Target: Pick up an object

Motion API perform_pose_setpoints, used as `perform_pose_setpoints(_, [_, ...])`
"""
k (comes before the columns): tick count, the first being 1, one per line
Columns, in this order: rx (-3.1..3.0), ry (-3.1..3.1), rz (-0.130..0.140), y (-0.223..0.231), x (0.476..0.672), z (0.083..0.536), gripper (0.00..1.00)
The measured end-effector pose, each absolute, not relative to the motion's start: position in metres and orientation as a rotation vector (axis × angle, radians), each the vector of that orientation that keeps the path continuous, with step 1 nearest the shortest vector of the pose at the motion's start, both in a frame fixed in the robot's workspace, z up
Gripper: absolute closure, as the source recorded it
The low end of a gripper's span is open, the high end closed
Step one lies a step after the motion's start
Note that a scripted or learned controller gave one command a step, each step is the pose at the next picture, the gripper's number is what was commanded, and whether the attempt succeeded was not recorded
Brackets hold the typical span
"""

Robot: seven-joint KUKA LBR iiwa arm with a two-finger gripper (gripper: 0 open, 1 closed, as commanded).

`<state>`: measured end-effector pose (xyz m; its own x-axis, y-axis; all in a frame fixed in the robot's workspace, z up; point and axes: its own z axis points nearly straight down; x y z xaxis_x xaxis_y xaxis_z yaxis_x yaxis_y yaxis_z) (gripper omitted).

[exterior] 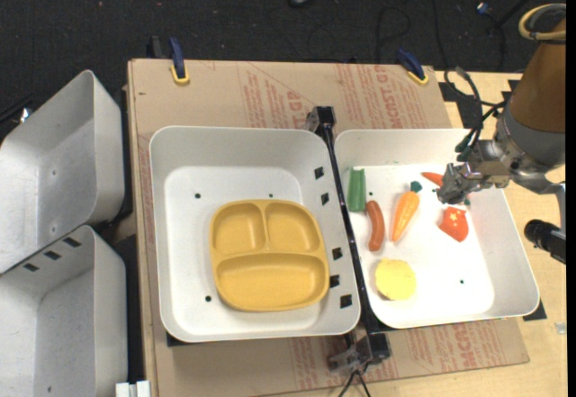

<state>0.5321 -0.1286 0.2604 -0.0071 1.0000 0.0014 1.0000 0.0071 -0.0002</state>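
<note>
Several toys in reach, none yet between the fingers

Six small things lie in the right bin (513, 292): a green block (357, 189), a reddish sausage (375, 226), a toy carrot (404, 215) with a green tip, a flat yellow disc (395, 280), a red strawberry-like piece (454, 222), and a small red-orange piece (433, 177) half hidden by the arm; the left bin (171, 233) bears a yellow divided plate (268, 255) with three compartments.

The gripper (454, 185) hangs over the upper right of the right bin, just above the strawberry-like piece and beside the small red-orange piece; whether its fingers stand wide or narrow I cannot tell, since the dark metal blurs together at this angle, and nothing shows between them.

To do this step well, I judge that the nearest target is the strawberry-like piece; it lies apart from its neighbours, so the fingers could straddle it without nudging anything else; a straight descent centred on its widest part looks best, as its tapered shape could let it squirt out of an off-centre pinch; the carrot and sausage lie close together and would be harder to separate.

All the toys look like smooth, hard moulded plastic, likely slippery; the carrot is conical, the sausage a rounded cylinder, the block rectangular, the disc low and hard to get under; the bins are glossy white with sloped walls and rounded corners; the bench beneath is printed brown cardboard (270, 89).
</note>
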Motion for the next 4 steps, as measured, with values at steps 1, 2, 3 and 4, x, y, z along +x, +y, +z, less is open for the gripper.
perform_pose_setpoints(1, [-2.212,-2.229,0.000,-0.082,0.533,0.250,1.00])
perform_pose_setpoints(2, [-2.210,-2.229,0.000,-0.026,0.519,0.253,1.00])
perform_pose_setpoints(3, [-2.210,-2.229,0.000,0.021,0.506,0.252,1.00])
perform_pose_setpoints(4, [-2.212,-2.229,0.001,0.079,0.501,0.255,1.00])
